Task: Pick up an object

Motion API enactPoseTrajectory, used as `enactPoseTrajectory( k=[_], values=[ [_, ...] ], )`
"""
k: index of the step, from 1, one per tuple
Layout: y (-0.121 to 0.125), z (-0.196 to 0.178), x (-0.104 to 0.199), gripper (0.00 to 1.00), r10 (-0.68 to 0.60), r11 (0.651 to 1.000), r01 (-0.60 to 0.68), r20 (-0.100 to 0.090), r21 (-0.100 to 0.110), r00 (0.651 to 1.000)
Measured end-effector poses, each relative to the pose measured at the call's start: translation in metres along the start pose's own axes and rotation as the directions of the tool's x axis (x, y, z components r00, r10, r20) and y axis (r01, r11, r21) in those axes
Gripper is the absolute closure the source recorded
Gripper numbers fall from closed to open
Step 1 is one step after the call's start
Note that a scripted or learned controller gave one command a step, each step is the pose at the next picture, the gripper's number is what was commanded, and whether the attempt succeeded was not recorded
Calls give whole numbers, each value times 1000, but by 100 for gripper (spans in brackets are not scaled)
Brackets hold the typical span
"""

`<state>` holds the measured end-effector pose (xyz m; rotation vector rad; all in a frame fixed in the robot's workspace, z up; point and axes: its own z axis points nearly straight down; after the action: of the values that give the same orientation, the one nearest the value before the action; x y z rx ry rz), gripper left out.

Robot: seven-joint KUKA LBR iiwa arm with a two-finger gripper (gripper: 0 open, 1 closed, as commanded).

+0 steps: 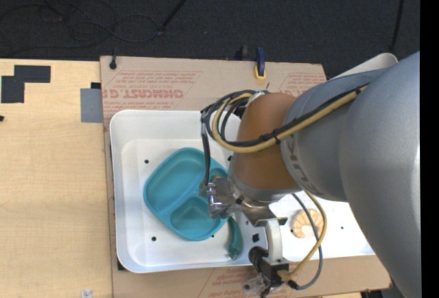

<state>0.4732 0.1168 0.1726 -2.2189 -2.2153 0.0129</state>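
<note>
A teal two-compartment dish (175,187) lies in the left white bin (125,152), filling its middle. My gripper (216,202) comes down at the dish's right rim, under the orange wrist band, and the arm's bulk hides most of it. A narrow teal piece (234,240) lies just below the gripper near the bin's front wall. A small cream and orange ridged item (302,224) rests in the right bin (343,238), partly behind a yellow cable.
Both bins sit on a cardboard sheet (158,87) held by a blue clamp (260,64) at the back edge. The grey arm covers most of the right bin. Wooden benchtop (48,187) stretches to the left.
</note>
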Motion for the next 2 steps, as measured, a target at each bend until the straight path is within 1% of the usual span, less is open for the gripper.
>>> enactPoseTrajectory(
  k=[1,2],
  values=[
    [3,-87,-50,100,3,1000,-3,-1,-14,1000],
    [0,-41,67,100,-11,1000,11,-2,-3,1000]
  ],
)
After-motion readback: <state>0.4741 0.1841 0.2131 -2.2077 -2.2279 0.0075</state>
